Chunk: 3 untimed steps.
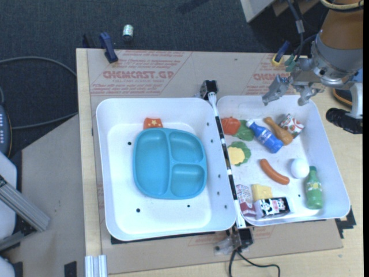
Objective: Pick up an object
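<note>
My gripper (288,94) hangs open above the far edge of the right bin (334,172), with nothing between its two fingers. Just below it lie a small red-and-white wrapped item (290,123), a brown sausage-like stick (278,130) and a blue bottle (266,137). Further left sit a red piece (230,125) and a green piece (246,134). A yellow-green corn-like toy (238,153), a red sausage (274,171), a white egg (299,168), a green bottle (313,188), a yellow cheese block (261,191) and a black-and-white carton (274,206) fill the near half.
The left bin (115,212) holds a blue divided plate (170,162) and a small red-orange block (153,123) at its far side. A black clamp (209,88) sits where the bins meet. A blue clip (107,47) lies on the cardboard at the back left.
</note>
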Available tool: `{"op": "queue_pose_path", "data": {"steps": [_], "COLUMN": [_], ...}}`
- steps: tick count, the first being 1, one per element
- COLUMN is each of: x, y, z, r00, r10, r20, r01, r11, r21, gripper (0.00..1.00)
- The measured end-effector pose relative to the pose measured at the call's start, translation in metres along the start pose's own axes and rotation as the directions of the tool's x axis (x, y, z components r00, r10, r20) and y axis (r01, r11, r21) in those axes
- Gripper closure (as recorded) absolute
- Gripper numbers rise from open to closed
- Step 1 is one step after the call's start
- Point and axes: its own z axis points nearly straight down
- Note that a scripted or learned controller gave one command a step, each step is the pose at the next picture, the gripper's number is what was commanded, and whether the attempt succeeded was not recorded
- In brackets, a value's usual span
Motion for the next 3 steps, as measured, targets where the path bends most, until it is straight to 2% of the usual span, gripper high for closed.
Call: {"op": "queue_pose_path", "data": {"steps": [1,2,3], "x": [-0.021,-0.023,-0.023], "y": [-0.044,-0.001,0.000], "z": [0.116,0.183,0.173], "r00": [1.000,1.000,1.000], "r10": [0.001,0.000,0.000], "r20": [0.000,0.000,0.001], "r01": [-0.001,0.000,0.000], "r11": [1.000,1.000,1.000], "r21": [0.000,-0.001,-0.004], "gripper": [0.00,0.00,1.00]}}
